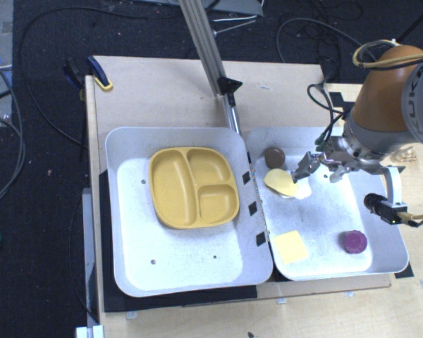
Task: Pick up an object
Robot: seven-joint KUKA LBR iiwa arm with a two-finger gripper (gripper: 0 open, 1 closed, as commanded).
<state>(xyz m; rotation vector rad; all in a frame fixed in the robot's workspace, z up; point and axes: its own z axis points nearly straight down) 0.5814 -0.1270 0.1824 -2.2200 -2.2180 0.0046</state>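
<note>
Right bin (381, 259): brown ball (273, 157) at 11 o'clock, yellow square (290, 246) at 6, purple lump (353, 241) at 4; pale yellow piece (282, 184) just beside gripper (307, 167); finger state unclear; left bin (127, 210) holds tray (194, 186).

Left bin (127, 210): white, holds a yellow three-compartment tray (194, 187) | Bench (155, 90): tan, bears a blue-and-yellow clamp (99, 74) at its far left corner | Pole (201, 34): grey, slanted, behind the bins | Floor (35, 153): dark, with cables
</note>
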